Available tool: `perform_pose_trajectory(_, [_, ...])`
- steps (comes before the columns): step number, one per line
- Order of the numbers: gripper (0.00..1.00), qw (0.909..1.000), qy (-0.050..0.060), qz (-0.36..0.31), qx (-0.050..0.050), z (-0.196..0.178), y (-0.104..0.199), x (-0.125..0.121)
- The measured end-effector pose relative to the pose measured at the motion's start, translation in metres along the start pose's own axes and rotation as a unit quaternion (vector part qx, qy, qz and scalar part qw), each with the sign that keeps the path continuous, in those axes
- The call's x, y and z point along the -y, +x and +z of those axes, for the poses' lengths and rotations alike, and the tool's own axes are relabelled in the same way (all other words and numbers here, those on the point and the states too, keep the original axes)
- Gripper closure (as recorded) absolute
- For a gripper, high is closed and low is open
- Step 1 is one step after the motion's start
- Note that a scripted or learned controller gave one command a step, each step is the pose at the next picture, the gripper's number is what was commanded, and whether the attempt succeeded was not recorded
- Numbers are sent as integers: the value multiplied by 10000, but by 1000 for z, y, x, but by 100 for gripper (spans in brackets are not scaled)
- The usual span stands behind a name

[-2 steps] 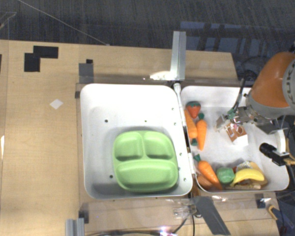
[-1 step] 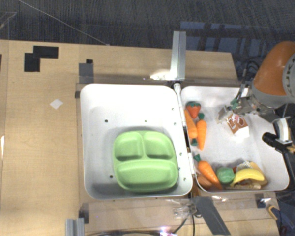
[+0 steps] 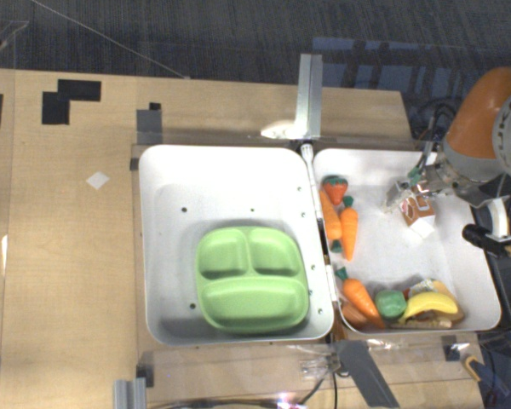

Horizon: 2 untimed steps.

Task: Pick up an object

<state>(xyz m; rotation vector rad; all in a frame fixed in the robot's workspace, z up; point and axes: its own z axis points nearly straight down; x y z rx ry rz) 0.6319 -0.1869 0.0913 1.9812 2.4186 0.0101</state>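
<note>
The arm leans in from the frame's right edge, orange band uppermost; its gripper hangs over the right bin; finger state unreadable.

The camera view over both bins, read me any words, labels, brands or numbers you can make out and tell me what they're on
None can be read.
The small packet by the gripper in the right bin has red-brown printing, too blurred to read.
The green tray bears no lettering.

Counter: matt pale wood grain. Bins: smooth white plastic. Divided plate: glossy green plastic. Toy carrots: shiny orange plastic.
</note>
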Motion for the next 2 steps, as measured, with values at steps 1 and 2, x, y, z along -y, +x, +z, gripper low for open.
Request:
perform_pose_trajectory(1, [100, 10000, -50, -34, 29, -15, 0, -4])
perform_pose_trajectory(2, [100, 10000, 32, 41, -30, -105, 76, -56])
